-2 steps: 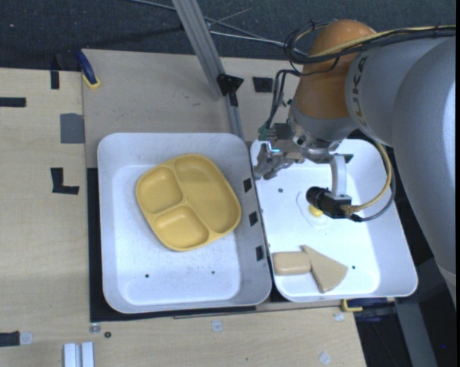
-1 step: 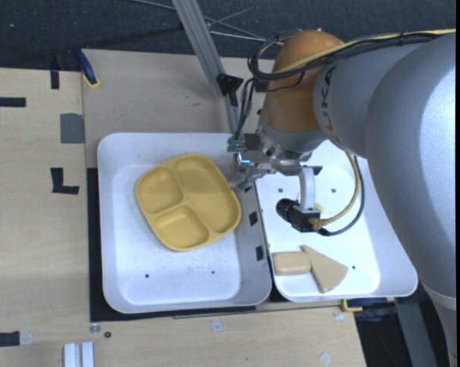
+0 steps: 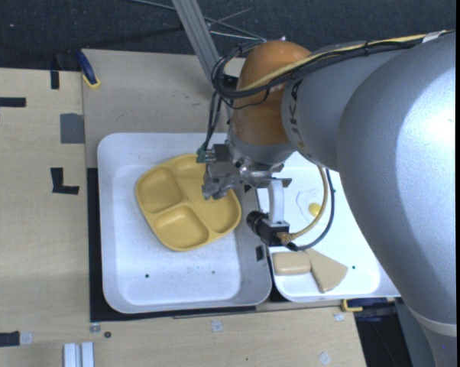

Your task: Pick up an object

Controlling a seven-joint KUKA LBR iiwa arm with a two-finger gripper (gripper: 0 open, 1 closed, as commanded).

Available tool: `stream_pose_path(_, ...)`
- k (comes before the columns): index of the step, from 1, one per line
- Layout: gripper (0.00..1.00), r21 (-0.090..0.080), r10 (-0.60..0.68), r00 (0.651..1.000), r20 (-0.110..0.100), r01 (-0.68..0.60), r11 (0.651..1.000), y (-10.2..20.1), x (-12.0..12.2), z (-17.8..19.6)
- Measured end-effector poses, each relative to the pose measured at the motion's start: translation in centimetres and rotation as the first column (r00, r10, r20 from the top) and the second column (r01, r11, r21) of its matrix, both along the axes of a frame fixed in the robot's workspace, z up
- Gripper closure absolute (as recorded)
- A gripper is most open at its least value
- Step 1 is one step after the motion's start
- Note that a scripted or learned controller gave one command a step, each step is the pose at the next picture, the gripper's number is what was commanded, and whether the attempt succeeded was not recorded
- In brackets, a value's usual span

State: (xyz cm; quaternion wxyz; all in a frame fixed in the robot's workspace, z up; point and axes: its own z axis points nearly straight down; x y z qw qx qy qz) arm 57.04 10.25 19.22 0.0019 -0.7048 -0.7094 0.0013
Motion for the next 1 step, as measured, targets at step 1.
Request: stream_pose_path(1, 0.0, -0.001, -0.004, 1.0, 0.001, 0.004, 1.0, -0.32, 0.09, 0.02)
